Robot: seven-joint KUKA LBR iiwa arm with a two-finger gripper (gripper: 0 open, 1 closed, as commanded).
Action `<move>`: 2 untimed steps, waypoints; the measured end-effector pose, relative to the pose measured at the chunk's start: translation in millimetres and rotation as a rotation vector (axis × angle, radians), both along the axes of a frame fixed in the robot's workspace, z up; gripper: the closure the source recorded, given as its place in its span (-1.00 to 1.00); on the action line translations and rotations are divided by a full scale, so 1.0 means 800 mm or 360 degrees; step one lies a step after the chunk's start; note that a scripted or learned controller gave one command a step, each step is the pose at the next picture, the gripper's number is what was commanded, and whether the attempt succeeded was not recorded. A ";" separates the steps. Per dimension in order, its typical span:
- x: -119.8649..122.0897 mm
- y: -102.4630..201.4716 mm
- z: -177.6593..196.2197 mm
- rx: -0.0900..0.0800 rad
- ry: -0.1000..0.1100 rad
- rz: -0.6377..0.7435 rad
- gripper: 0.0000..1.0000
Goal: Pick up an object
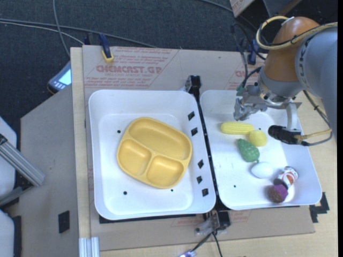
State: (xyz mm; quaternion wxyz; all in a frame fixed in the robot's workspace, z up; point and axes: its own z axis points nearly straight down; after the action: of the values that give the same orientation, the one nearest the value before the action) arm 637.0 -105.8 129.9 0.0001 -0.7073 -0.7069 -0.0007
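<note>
Surface [134,68] carries two white bins side by side. Left bin [102,143] holds only a yellow divided plate [154,151]. Right bin [308,170] holds the loose pickables: corn [237,127], lemon [258,138], green veg [248,151], white egg [262,170], purple piece [277,193]. Tool [245,111] hovers just above the corn, likely lining up a grasp; grip state: cannot tell.
</note>
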 end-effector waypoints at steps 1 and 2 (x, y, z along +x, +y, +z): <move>-0.003 -0.007 0.078 -0.0003 -0.0009 -0.0001 1.00; -0.003 -0.015 0.137 -0.0004 -0.0010 0.0000 1.00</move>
State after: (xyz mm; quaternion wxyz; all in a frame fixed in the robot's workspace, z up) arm 634.3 -118.0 239.4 -0.0032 -0.7073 -0.7070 -0.0020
